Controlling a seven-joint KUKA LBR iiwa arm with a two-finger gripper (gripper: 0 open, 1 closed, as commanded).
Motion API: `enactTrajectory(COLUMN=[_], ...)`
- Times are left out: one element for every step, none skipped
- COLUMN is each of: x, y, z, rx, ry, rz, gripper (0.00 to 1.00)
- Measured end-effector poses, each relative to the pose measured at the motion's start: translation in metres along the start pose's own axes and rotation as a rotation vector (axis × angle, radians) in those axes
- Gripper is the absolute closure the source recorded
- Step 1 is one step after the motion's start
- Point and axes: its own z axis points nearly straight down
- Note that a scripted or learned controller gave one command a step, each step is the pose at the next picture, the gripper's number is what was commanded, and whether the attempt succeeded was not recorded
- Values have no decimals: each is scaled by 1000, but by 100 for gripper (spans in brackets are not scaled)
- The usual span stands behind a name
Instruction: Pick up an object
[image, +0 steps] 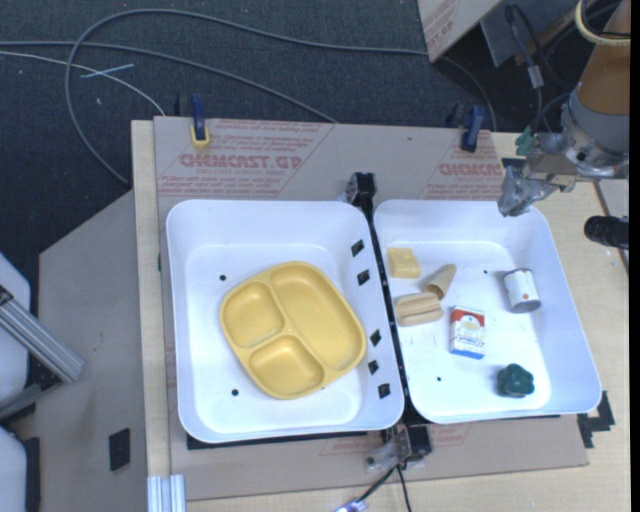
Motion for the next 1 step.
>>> enactTrajectory(x=[49], y=[-23], z=[17], rx=[2], ry=[0], rz=[0], gripper=[100])
